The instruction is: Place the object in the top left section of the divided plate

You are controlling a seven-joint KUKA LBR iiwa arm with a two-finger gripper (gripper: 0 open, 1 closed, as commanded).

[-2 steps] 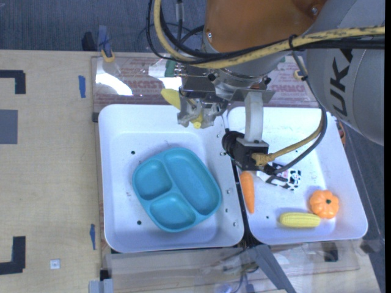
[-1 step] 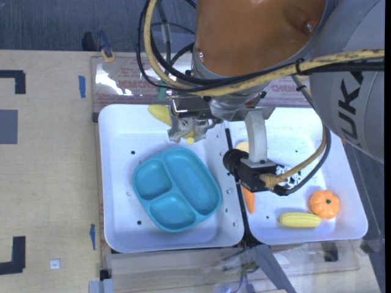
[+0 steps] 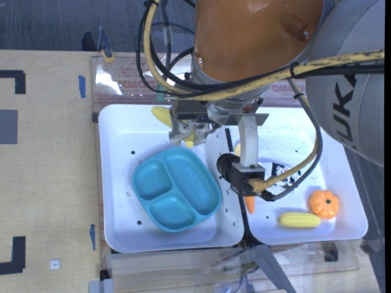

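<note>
- Divided plate, light blue with three sections, lies in the left bin, turned at an angle; its upper edge sits just below the gripper
- Yellow curved piece rests near the left bin's back wall, its right end hidden behind the gripper mount
- Gripper hangs over the left bin, between the curved piece and the plate's upper rim, pointing down; a small yellow object shows at its tip, mostly hidden by the metal, and whether the jaws are clamped on it or apart cannot be told
- Arm fills the top of the view, its orange band seen end-on, so the wrist is close to vertical above the seam between the bins; black and yellow cables loop round it
- Orange stick-like piece at the right bin's left edge is partly covered by a black cable fitting
- Black-and-white patch on the right bin's floor is crossed by a cable and cannot be read
- Yellow corn cob lies near the front wall, just beside a small orange pumpkin
- Grey link at the far right bears the letters "KU", cut off by the frame
</note>
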